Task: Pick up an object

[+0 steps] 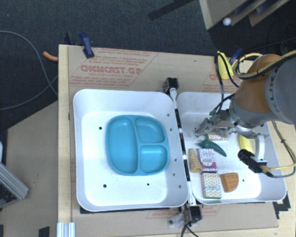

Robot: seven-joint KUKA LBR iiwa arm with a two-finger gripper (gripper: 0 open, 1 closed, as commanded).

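The arm reaches in from the right over the right bin, its gripper lowered toward the bin's upper middle. Whether it grips anything cannot be told from this angle. Just below the gripper lies a dark green, pepper-like object, close to it but not visibly grasped. Beneath that sit a small pink-and-white packet, a tan piece beside the bin's left wall, a pale boxed item and a brown, cracker-like piece. A yellow object (partly hidden by the arm) lies to the right. The left bin holds a blue divided plate.
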